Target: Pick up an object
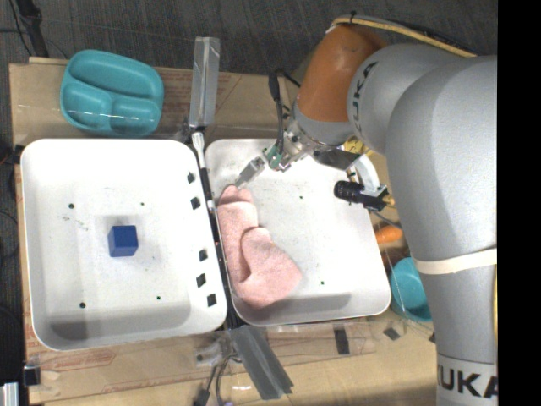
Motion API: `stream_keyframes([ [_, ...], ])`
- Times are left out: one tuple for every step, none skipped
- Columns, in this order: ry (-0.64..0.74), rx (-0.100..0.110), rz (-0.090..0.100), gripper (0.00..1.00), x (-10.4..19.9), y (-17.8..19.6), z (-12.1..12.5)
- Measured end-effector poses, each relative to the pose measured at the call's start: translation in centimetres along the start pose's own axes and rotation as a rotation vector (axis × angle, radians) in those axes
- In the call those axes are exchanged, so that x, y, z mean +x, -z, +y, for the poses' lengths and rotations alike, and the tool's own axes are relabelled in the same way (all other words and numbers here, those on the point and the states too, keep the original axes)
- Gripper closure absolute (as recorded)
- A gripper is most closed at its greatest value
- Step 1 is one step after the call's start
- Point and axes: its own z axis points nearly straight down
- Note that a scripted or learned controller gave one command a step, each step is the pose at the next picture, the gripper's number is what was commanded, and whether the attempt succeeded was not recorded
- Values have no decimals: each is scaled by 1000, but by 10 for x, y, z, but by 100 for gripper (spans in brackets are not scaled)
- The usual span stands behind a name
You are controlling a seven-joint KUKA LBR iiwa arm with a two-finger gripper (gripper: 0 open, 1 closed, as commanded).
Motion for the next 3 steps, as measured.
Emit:
stream_keyframes([
  [55,-1,0,0,19,-47,-14],
  [59,-1,-1,100,20,-37,-13],
  [216,-3,-3,100,70,54,46],
])
